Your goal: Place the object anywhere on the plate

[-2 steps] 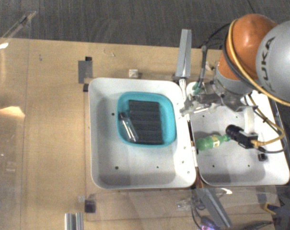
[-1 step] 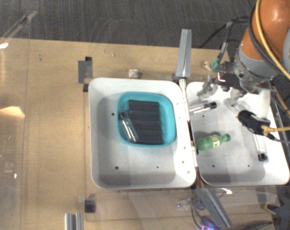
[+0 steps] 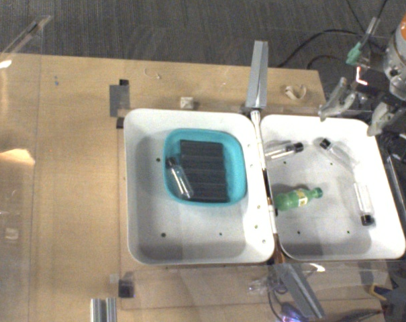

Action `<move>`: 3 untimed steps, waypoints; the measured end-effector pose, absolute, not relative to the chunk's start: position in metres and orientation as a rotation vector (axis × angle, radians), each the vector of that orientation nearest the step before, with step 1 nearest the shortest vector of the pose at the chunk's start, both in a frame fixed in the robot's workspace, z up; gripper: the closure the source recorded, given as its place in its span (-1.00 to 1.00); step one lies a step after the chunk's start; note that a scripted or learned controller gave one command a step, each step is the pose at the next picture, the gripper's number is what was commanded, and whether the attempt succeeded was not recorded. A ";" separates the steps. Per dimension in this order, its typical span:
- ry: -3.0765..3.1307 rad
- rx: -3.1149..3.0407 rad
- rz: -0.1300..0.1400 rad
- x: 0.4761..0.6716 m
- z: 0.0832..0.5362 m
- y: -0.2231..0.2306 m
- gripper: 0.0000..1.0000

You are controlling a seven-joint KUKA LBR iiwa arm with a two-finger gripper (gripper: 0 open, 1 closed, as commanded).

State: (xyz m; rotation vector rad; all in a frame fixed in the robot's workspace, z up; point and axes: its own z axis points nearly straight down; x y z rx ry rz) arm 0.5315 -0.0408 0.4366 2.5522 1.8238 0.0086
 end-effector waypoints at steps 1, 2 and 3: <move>1.392 2.813 0.002 0.488 0.435 -0.159 -1.00; 1.278 2.866 0.003 0.488 0.435 -0.198 -1.00; 1.195 2.904 0.001 0.488 0.276 -0.182 -1.00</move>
